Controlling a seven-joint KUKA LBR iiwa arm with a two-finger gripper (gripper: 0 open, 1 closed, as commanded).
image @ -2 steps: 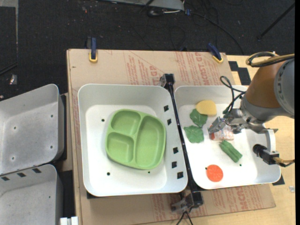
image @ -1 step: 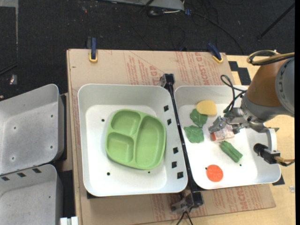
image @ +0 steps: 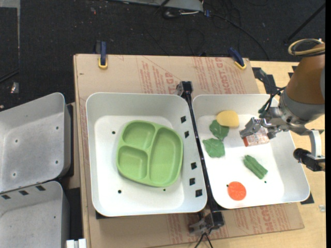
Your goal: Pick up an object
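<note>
Objects to pick from are all in the right bin (image: 289, 190), so I'm using that bin as my reference for everything. Near its far wall sits a yellow lemon-looking piece (image: 228, 119). Just beside it, toward the divider, is a leafy green piece (image: 219, 129), and another green leafy piece (image: 214, 148) lies a bit nearer the camera. Closer to the bin's middle is a dark green pickle-shaped piece (image: 255, 166), lying at a slant, and toward the near wall there's an orange round slice (image: 237, 190).

My gripper (image: 255, 136) hangs over the bin's far right part, with something red and white right at its tip. I honestly can't tell if that's part of the tool or an item it's on. Whether the thing is open or closed, can't tell from this angle either.

Handling guess: these look like toy food, so light and fairly stiff plastic, probably a bit slick. The lemon is rounded and could squirt out of a pinch, so I'd take it across its narrow middle. The pickle looks easiest: close across its short width. The orange slice lies flat, which looks hard to get under.

The left bin (image: 98, 138) holds a green divided plate (image: 150, 153), not my concern.
</note>
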